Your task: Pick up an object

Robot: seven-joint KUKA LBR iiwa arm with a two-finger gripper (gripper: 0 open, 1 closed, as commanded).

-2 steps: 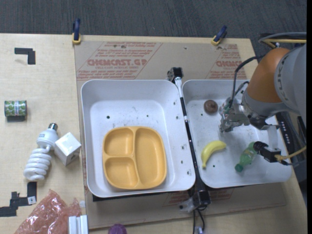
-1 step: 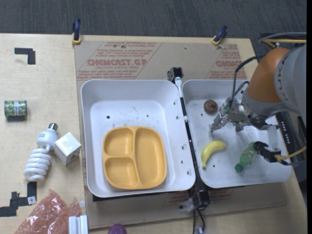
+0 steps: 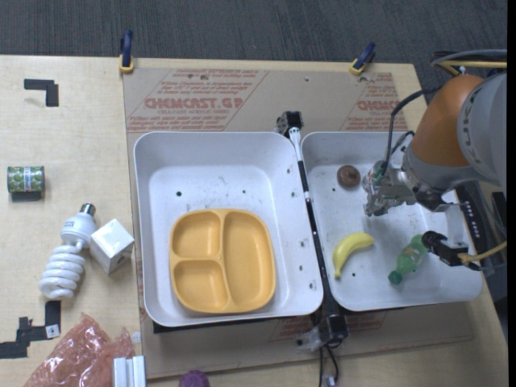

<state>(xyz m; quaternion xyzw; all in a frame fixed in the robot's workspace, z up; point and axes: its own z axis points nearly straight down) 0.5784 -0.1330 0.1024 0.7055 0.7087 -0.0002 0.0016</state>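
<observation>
The right bin holds a yellow banana, a green plastic bottle lying on its side, and a small brown round object near the back. My gripper hangs over the middle of this bin, right of the brown object and above the banana. Nothing shows between its fingers. The grey arm with its orange band comes in from the right.
The left bin holds a yellow divided plate. On the bench to the left lie a spiral light bulb, a white cube, a green can and a pink mesh bag.
</observation>
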